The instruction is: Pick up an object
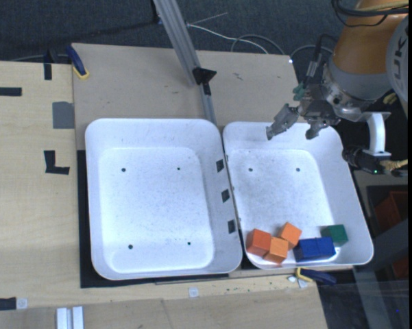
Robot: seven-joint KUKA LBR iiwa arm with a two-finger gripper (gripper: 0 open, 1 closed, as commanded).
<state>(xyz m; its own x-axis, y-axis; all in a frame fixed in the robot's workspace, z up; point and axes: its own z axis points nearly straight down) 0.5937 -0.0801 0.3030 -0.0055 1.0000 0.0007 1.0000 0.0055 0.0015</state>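
My gripper (293, 128) hangs over the far edge of the right bin (343, 177), its two fingers spread open with nothing between them. At the near end of that bin lie several blocks: an orange block (260, 240), a second orange block (290, 234), a third orange one (277, 249), a blue block (314, 249) and a green block (336, 234). The blocks sit far below the gripper in the view, well apart from it.
The left bin (103, 184) stands beside the right one, with black clips (225, 195) along the shared rim. A slanted metal bar (182, 36) rises behind the bins. Cables lie on the dark floor beyond the bench.
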